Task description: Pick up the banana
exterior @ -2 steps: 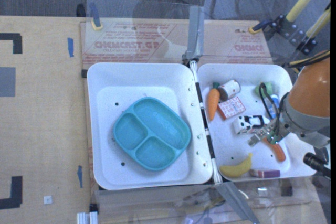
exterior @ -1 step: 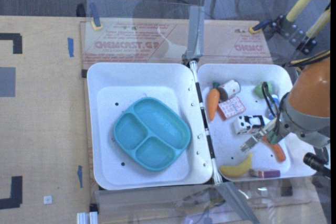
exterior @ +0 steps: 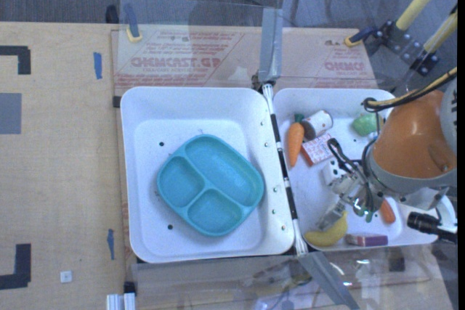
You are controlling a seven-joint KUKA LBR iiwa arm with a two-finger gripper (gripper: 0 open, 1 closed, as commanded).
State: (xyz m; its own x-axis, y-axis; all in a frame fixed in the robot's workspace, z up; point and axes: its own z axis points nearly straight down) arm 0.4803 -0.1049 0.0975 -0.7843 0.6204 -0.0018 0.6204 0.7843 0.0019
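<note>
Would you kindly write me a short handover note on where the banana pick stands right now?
Tool: low in the right white bin, just above the curved yellow banana; finger state unclear.
Banana: lying at that bin's near edge, not lifted.
Nearby: orange toy carrot and a small pink block in the same bin; blue sectioned plate in the left white bin.
Done: approach.
Left: grasp and lift.

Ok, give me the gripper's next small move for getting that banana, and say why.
Probably lower the gripper a little onto the curved yellow banana. The banana lies at the near edge of the right white bin, just below the gripper in the picture, and nothing shows it gripped yet.
</note>
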